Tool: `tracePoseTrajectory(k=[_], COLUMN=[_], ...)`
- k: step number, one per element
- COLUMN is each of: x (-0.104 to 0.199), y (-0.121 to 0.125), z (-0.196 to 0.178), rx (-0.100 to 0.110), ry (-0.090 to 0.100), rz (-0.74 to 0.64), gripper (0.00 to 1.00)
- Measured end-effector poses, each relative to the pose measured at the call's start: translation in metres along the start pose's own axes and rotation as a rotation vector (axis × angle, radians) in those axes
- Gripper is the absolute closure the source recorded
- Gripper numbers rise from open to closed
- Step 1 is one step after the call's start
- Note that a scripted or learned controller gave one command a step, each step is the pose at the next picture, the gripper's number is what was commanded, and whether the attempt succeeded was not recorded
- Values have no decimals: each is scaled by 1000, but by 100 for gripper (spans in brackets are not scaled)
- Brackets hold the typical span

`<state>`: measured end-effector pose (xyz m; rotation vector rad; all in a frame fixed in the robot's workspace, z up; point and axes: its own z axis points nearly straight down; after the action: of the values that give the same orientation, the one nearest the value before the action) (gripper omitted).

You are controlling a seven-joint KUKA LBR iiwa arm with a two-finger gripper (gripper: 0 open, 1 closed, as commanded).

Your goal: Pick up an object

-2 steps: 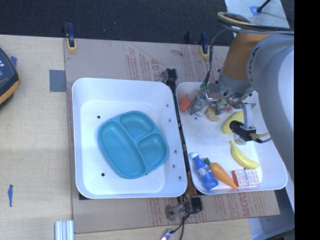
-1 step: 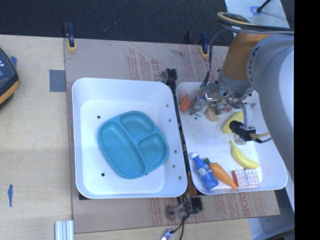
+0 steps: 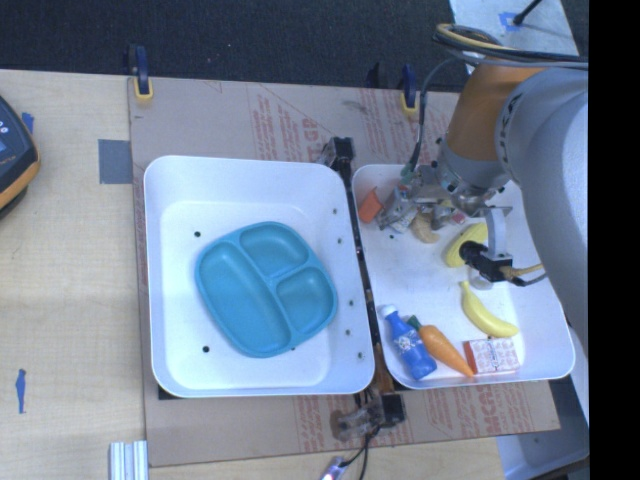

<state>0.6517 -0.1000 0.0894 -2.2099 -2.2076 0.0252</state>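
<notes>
The worktop [image 3: 70, 298] was light wood, with a flat brown cardboard sheet [image 3: 250, 118] lying on it. Blue and yellow clamps [image 3: 141, 73] held the sheet at the back edge. Behind the worktop the floor looked dark. A small grey tape square [image 3: 115, 160] sat on the wood.

Two shallow white bins stood side by side, touching. The left bin [image 3: 170, 198] was smooth plastic with round corners. In it lay a blue plate [image 3: 265, 288] with three parts, oval and shiny.

The right bin [image 3: 545, 353] held small toy foods. A yellow banana [image 3: 487, 313] curved near the right side. An orange carrot [image 3: 445, 350] lay beside a blue bottle [image 3: 408, 343] at the front. A little red and white box [image 3: 492, 354] sat next to the carrot. A red-orange piece [image 3: 370, 205] lay at the back left.

The grey arm with its orange band [image 3: 480, 108] reached down into the back of the right bin. The jaws [image 3: 425, 213] were low among the toys, and I could not tell how far open they were or whether they held anything.
</notes>
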Motion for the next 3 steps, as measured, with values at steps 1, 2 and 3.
tracePoseTrajectory(k=[1, 2, 3], x=[1, 2, 3], y=[0, 0, 0], z=[0, 0, 0], rx=[1, 2, 2], ry=[-2, -3, -4], rz=[-1, -2, -2], gripper=[0, 0, 0])
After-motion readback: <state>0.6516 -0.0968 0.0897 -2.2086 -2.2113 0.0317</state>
